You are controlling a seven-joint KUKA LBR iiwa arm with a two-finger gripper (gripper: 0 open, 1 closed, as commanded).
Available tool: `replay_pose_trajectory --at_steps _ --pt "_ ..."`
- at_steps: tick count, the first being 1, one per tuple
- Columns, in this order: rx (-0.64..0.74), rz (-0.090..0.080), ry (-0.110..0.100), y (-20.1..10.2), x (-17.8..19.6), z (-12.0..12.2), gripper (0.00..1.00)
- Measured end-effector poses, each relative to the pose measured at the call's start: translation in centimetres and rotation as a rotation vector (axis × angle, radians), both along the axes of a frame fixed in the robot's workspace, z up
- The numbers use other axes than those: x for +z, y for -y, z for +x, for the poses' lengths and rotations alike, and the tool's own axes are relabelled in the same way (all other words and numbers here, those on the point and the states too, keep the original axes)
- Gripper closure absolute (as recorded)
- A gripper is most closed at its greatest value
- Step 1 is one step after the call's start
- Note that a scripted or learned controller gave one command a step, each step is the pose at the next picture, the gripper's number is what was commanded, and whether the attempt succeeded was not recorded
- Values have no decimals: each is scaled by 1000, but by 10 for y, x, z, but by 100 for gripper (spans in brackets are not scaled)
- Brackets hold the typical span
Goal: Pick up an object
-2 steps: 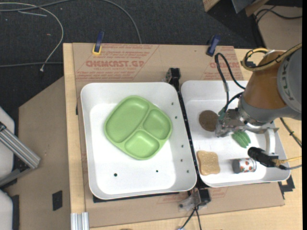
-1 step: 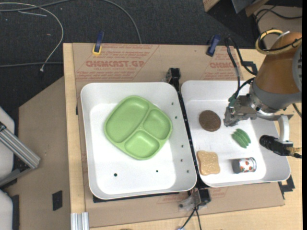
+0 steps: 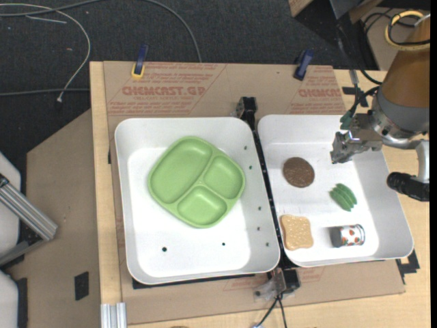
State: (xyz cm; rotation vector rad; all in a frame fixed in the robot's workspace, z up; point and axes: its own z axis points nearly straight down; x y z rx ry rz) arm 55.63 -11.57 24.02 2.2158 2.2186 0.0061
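Gripper (image 3: 341, 149) hangs above right white bin (image 3: 389, 183); finger state can't tell. Risk: round brown cookie (image 3: 298, 172) lies flat w/ little edge, so a pinch may slip off.

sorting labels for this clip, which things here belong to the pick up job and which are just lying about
For the job:
- gripper, above the right bin
- brown round piece
- green piece
- toast slice
- small can

Lying about:
- green divided plate in the left bin
- blue clamps
- cables
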Motion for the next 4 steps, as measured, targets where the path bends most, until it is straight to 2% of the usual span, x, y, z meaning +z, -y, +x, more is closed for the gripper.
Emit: replay_pose_trajectory --at_steps 1,2,3,4 --pt "0 0 -1 0 44 1 100" --pt "4 4 -11 -48 26 -7 100" --pt "4 5 -11 -96 9 -14 100" --pt "5 5 -9 -147 13 -17 100"
